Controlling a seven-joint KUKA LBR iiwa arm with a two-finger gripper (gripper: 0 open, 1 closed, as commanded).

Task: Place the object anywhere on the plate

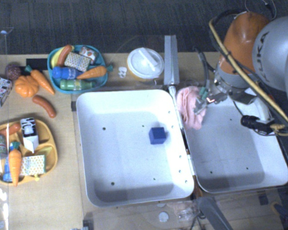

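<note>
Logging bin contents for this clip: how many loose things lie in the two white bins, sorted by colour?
Blue: 1, the cube in the left bin
Pink: 1, the cloth at the upper-left corner of the right bin
Total: 2

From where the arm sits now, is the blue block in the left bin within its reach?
Probably yes. The blue block lies alone on the left bin's floor, nothing over it; the tool is at the pink cloth, just across the divider.
</note>
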